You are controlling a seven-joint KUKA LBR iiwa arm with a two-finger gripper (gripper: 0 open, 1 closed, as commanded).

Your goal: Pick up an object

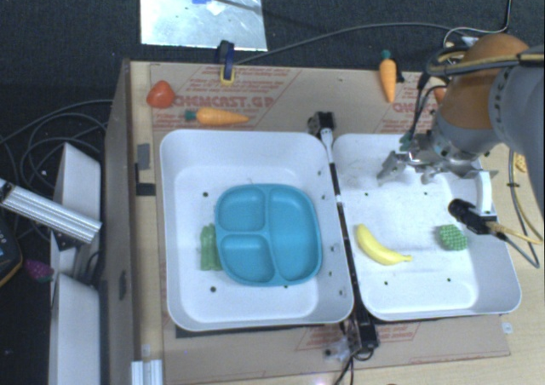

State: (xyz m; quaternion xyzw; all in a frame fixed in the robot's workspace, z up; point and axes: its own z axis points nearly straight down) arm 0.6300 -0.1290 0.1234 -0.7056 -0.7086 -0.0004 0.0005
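1. Gripper (410,171) over the right bin's (502,290) far part, fingers spread, nothing between them.
2. Banana (381,245) on the bin floor, camera-side of gripper, apart.
3. Green knobbly lump (453,237) camera-side too, toward the arm.

The gripper (402,169) hung over the far end of the bin (426,290) on the view's right, with the grey arm (519,111) reaching in behind it. Nearer the camera than the gripper and well apart from it, a yellow banana (381,245) lay on the bin floor. A small green knobbly piece (453,237) sat near the banana, on the arm's side of the gripper. Across the divider from the gripper, the other bin (192,196) held a blue divided plate (268,234) with a green strip (209,249) against its outer edge. Beyond the gripper, a carrot (388,77) lay on the worktop (281,89). A second carrot (221,117) and a red tomato-like piece (160,94) lay much farther from it, past the other bin.
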